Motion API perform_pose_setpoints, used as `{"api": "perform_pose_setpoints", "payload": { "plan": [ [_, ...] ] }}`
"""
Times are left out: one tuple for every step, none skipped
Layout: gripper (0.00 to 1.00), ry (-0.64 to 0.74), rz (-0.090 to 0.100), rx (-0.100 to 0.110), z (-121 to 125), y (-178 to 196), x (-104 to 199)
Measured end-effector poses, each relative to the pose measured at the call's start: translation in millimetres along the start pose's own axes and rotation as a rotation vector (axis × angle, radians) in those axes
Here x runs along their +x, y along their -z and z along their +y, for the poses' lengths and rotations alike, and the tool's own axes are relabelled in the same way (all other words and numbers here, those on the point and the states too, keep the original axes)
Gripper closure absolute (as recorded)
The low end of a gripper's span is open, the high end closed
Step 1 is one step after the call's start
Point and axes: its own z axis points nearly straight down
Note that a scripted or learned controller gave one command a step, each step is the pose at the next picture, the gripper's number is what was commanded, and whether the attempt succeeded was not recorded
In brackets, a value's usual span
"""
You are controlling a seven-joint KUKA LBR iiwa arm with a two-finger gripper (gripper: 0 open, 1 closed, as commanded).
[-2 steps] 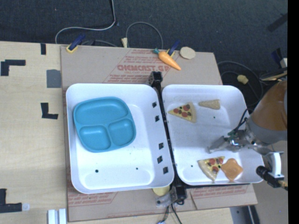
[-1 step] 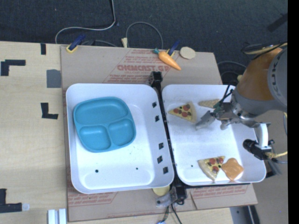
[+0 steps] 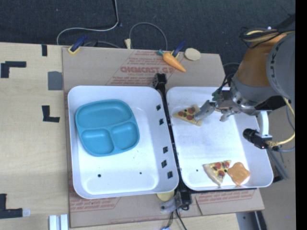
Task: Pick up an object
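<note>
A pizza slice [image 3: 187, 115] lies in the right bin [image 3: 211, 138] near its upper left. My gripper [image 3: 214, 111] hangs just to its right, with one finger [image 3: 205, 110] reaching toward the slice and the other [image 3: 224, 115] farther right; the fingers are spread apart with nothing between them. A second pizza slice [image 3: 216, 170] and an orange-brown bread-like piece [image 3: 238, 173] lie at the bin's lower right corner.
The left bin [image 3: 81, 176] holds a blue divided plate [image 3: 107, 127]. A toy carrot [image 3: 173, 61] and a pale round piece [image 3: 192, 54] lie on the cardboard behind the bins. The grey and orange arm [image 3: 261, 75] covers the right bin's upper right.
</note>
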Motion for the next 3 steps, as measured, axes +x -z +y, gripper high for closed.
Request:
{"api": "perform_pose_setpoints", "payload": {
  "plan": [
    [0.00, 0.000, -0.004, 0.000, 46, -99, 33],
    [0.00, -0.003, -0.001, 0.027, 83, -95, 27],
    [1.00, -0.004, -0.004, 0.022, 82, -85, 27]
  ]
}}
